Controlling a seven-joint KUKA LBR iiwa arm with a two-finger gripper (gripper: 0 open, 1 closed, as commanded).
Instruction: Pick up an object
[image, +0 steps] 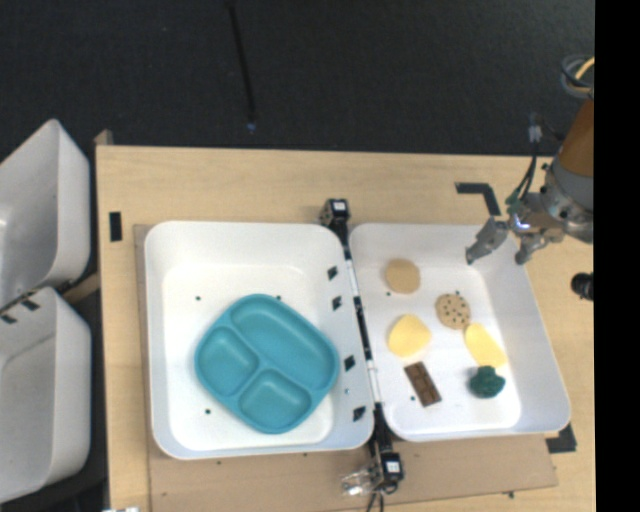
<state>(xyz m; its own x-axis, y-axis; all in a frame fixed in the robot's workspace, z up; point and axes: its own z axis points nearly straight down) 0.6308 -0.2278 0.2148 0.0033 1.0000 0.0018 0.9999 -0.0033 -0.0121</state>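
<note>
Objects lay untouched in the right bin (535, 330); nearest, below-left of my hand (507, 243), sat the tan cookie (402, 276). Hand hovered spread wide, holding nothing; the whole pick remained.

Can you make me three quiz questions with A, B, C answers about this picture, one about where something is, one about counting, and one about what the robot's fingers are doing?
1. Where is the blue tray?
A. In the left bin
B. In the right bin
C. On the bare bench

2. How many small things lie in the right bin?
A. Two
B. Four
C. Six

3. What are the gripper fingers doing?
A. Squeezing the dotted cookie
B. Spread apart with nothing between them
C. Holding the tray

Answers:
1. A, the tray lies flat in the left bin.
2. C, there is a tan round, a dotted cookie, two yellow pieces, a brown bar and a green lump.
3. B, the fingers hang spread over the bin's far corner, gripping nothing.
</note>
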